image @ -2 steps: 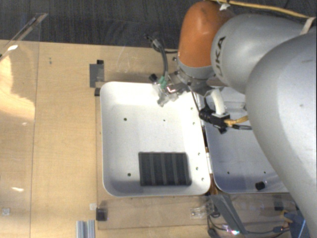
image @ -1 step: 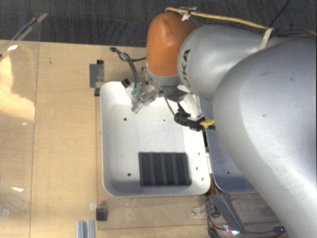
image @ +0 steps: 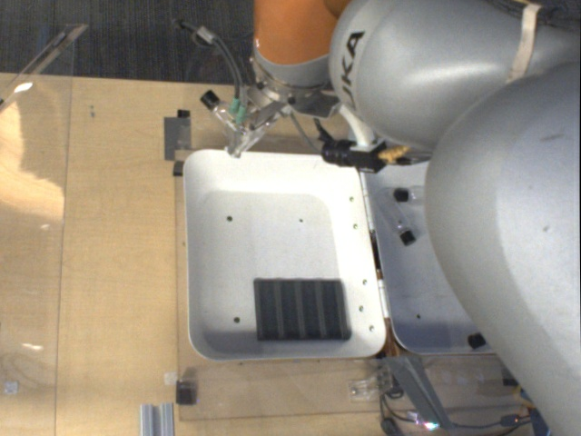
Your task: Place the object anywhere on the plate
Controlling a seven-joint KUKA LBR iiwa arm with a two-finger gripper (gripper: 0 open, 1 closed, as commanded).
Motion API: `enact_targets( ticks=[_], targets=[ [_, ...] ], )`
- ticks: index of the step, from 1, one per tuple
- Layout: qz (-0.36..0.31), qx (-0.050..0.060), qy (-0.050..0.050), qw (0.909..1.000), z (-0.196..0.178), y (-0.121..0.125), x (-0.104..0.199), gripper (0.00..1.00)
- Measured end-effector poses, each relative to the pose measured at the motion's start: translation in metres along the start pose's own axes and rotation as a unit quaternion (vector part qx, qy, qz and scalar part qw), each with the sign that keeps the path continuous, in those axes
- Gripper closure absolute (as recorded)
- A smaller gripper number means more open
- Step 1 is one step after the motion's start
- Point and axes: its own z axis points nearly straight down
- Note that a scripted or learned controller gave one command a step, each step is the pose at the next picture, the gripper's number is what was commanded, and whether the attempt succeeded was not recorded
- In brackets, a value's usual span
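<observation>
Overhead, the hand point(image: 238, 143) hangs at the left bin's point(image: 204, 243) far rim; whether it is parted or closed cannot be told. A dark ribbed plate point(image: 300, 309) lies toward the near wall, well apart from the hand.

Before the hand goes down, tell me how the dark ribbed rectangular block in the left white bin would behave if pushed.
The dark ribbed rectangular block lies flat and low, so it would probably slide rather than roll or tip. Its straight edges and even ridges suggest it is stiff. It sits close to the front wall of the left white bin, so a push that way would likely jam it.
</observation>
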Motion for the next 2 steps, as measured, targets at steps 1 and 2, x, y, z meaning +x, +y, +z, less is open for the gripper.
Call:
enact_targets(
  ticks=[1,2],
  targets=[
    [0.232,0.004,0.001,0.9728,0.044,-0.001,0.018,1.0],
    [0.096,0.003,0.001,0.9954,0.125,-0.007,0.021,1.0]
  ],
)
